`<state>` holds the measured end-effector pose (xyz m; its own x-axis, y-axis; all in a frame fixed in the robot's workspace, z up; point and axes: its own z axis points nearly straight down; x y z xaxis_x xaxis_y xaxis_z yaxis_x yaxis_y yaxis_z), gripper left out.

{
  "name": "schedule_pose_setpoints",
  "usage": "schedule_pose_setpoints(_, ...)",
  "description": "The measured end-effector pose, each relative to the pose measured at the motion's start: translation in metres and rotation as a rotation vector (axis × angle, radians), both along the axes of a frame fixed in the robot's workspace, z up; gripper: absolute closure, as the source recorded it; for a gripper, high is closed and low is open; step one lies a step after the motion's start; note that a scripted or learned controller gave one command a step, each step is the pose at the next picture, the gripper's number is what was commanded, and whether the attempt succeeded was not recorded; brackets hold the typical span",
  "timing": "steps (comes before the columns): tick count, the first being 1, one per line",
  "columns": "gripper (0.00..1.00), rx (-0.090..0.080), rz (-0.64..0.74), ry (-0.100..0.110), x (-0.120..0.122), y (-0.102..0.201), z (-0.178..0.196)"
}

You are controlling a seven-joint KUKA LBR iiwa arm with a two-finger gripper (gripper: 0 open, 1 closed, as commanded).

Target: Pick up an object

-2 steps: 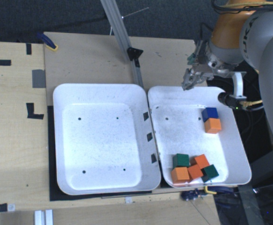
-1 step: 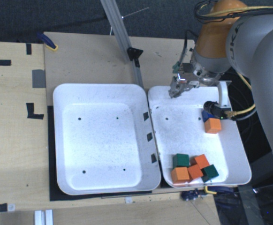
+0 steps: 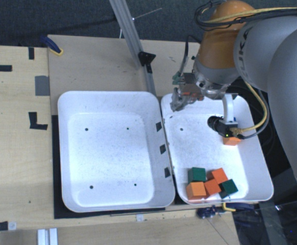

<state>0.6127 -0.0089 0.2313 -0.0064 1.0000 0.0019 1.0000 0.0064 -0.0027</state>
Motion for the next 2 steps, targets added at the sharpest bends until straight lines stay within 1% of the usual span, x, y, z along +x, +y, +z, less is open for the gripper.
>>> schedule_pose_setpoints(1, 1.0, 0.0, 0.001, 0.001, -0.032, 0.051, 0.0)
schedule_pose_setpoints(2, 1.0, -0.001, 0.001, 0.002, -0.054, 0.109, -0.008)
